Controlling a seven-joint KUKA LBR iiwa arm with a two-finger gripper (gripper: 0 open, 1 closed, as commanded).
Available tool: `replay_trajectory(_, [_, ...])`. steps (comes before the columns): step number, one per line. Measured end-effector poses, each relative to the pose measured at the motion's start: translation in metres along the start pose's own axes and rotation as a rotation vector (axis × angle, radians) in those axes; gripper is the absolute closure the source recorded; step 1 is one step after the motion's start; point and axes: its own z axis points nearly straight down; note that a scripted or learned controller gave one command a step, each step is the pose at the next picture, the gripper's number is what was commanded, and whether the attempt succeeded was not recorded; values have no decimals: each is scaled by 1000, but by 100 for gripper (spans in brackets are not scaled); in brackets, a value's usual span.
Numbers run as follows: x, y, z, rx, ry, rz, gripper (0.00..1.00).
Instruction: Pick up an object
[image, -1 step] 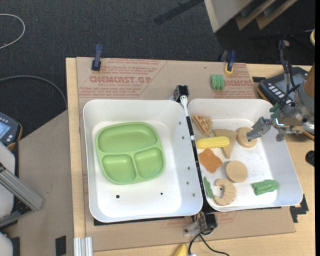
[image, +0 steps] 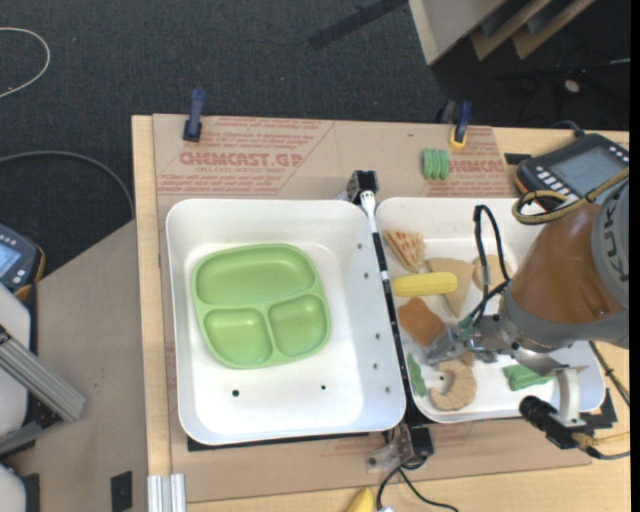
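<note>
Fingers (image: 452, 346) of the gripper stand apart over the right bin (image: 590, 400), low and near its front, with nothing between them. Just below them lies a tan toy biscuit (image: 452, 386), round with a bite-shaped notch, flat on the bin floor. Beside it to the left are a brown wedge (image: 419, 320) and a small green piece (image: 415, 376). Farther back lie a yellow corn cob (image: 425, 284), a pale bun (image: 452, 268) and a ridged slice (image: 405, 245). A green block (image: 522, 377) sits under the wrist. In the left bin (image: 190, 400) rests a green divided plate (image: 262, 303).
</note>
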Motion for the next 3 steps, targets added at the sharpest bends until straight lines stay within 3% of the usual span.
replay_trajectory(1, [-2,4,-18,-16,-5,1,100])
replay_trajectory(2, [89,1,-108,-23,-2,-11,100])
replay_trajectory(3, [189,-1,-260,-33,3,-16,100])
